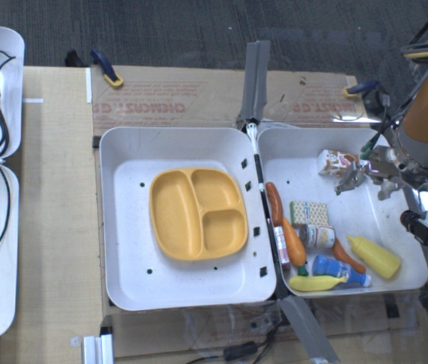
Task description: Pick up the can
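The can (336, 161) lies on its side near the back of the right bin (404, 275), and my claw (367, 174) hangs just beside it, on its right. To grab it well, I think I should slide over it and squeeze across its round middle. My fingers (348, 180) look spread apart and hold nothing.
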`<control>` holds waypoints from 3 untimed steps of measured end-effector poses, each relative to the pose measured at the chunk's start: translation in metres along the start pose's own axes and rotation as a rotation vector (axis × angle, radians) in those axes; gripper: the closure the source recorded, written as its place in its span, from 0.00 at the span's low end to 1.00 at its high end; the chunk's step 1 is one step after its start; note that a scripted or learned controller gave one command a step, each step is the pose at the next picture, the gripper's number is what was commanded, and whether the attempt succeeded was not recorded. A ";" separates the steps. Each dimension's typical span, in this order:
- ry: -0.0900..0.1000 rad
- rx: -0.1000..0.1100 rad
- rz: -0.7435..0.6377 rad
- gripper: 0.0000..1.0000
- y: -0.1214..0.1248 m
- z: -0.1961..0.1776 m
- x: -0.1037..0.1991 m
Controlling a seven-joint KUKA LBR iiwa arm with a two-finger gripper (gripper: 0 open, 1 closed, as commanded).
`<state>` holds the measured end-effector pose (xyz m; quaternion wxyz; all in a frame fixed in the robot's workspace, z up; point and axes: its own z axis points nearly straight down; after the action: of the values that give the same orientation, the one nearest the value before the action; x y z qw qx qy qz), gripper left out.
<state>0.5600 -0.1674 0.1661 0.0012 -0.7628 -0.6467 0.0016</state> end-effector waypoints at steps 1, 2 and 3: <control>0.000 -0.002 0.035 0.00 0.055 0.052 0.036; 0.000 0.001 0.349 0.00 -0.035 0.076 0.058; 0.000 -0.001 0.473 0.00 0.028 0.075 0.022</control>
<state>0.5909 -0.1503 0.0911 0.0003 -0.8931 -0.4499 0.0018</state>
